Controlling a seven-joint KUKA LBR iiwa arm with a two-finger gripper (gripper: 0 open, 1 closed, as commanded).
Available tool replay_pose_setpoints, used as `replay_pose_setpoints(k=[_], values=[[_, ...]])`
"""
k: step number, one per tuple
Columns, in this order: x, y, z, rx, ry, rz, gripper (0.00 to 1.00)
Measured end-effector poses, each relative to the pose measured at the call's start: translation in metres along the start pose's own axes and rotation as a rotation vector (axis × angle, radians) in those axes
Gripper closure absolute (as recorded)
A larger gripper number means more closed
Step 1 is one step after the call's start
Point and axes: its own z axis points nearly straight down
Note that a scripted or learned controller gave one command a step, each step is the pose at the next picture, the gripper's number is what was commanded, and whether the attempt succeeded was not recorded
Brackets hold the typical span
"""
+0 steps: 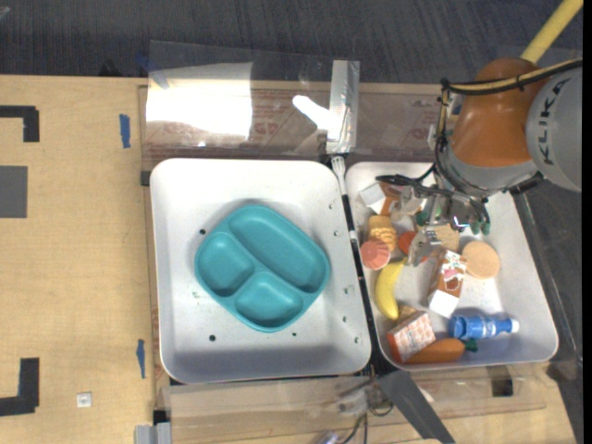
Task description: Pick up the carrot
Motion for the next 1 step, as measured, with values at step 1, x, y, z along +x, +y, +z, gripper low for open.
replay_pose_setpoints(k=[1], values=[[0.0004,0.0079,0.0126,-0.003,0.019,0.258,0.00]])
